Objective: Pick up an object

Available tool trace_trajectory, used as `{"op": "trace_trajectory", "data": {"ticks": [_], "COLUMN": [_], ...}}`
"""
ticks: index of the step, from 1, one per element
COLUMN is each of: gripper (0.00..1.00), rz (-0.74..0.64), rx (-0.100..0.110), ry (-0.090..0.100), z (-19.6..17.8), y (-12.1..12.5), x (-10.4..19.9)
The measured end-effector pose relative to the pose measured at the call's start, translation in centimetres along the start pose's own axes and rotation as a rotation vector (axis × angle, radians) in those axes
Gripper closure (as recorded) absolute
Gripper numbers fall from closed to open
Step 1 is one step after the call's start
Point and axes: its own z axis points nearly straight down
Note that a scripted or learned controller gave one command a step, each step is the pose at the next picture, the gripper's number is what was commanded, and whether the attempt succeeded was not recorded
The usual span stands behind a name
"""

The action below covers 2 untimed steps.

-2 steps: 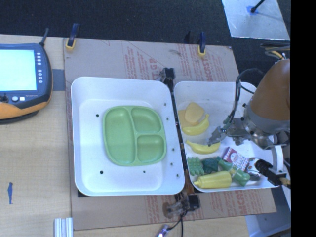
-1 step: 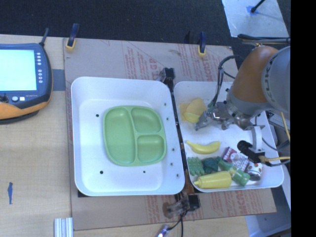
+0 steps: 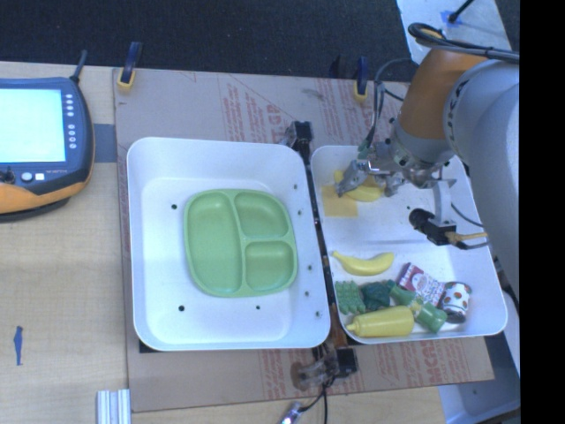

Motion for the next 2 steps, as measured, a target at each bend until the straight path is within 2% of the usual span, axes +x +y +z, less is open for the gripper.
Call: {"op": "trace_trajectory", "data": {"ticks": [1,2], "gripper": [0.0,0.0], "rz": [-0.001,0.001], "rx": [0.003,-0.002], "ry": [0.001,0.0], "z": [0.1,-5.6], "y": [0.0,0.0], "x": [1.3,-2.4]}}
